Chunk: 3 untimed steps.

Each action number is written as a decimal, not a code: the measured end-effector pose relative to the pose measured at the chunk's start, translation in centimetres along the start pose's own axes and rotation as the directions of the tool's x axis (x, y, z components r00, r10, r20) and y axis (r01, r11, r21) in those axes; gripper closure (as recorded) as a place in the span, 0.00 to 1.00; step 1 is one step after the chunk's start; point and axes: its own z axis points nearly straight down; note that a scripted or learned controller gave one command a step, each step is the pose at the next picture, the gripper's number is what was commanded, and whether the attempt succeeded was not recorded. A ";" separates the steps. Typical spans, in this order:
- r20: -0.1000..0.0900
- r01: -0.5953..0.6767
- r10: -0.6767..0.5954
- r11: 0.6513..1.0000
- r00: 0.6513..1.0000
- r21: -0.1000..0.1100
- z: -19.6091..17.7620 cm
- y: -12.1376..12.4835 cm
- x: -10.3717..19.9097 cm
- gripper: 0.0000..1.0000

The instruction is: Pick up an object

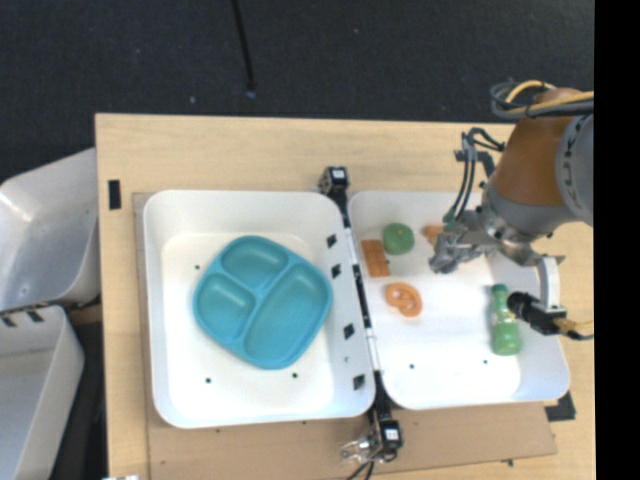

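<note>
Green bottle [503, 321] front right; arm [535, 173] bent down, tool [445, 258] low over right bin [450, 368], grip state unclear.

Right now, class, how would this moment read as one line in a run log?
arm: over right bin | gripper: low near green ball | held: nothing seen | left bin: blue tray | status: no pick yet

One fixed camera looks down aslant on both white bins [160, 368].
</note>
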 end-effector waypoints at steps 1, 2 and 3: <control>0.000 0.001 -0.001 1.000 1.000 -0.001 -4.4 0.2 -0.5 1.00; -0.001 0.003 -0.003 1.000 1.000 0.000 -6.4 0.3 -0.7 1.00; -0.003 0.011 -0.011 1.000 1.000 0.002 -7.8 -0.9 4.3 1.00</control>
